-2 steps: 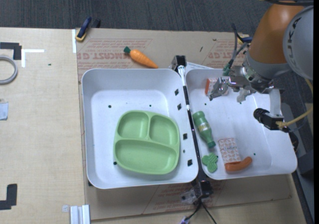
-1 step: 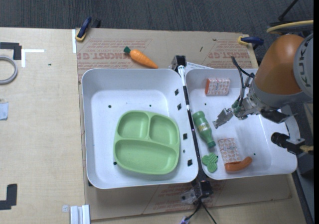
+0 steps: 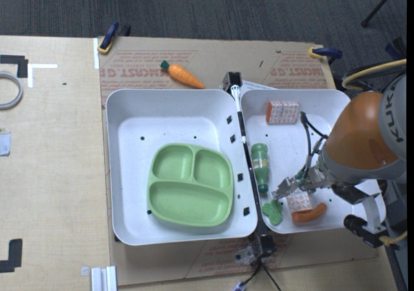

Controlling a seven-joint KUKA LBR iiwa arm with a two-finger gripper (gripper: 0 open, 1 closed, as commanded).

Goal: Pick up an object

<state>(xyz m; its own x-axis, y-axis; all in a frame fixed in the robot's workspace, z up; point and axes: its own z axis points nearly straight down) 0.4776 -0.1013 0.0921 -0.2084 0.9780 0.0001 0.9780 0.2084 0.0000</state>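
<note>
Here, low in the right bin (image 3: 336, 97), the gripper (image 3: 292, 185) hangs just above a small red-and-white carton (image 3: 298, 202); whether it is spread or pressed together cannot be told from this angle. Just right of that carton and below it lies a toy sausage (image 3: 309, 214), with a green leafy toy (image 3: 272, 212) to its left. A green bottle (image 3: 260, 165) lies along the bin's left wall, and a red-and-white box (image 3: 283, 112) sits near its upper edge. The left bin (image 3: 123, 154) holds a green divided plate (image 3: 191, 185). A toy carrot (image 3: 183, 74) rests on the cardboard above the bins.
</note>
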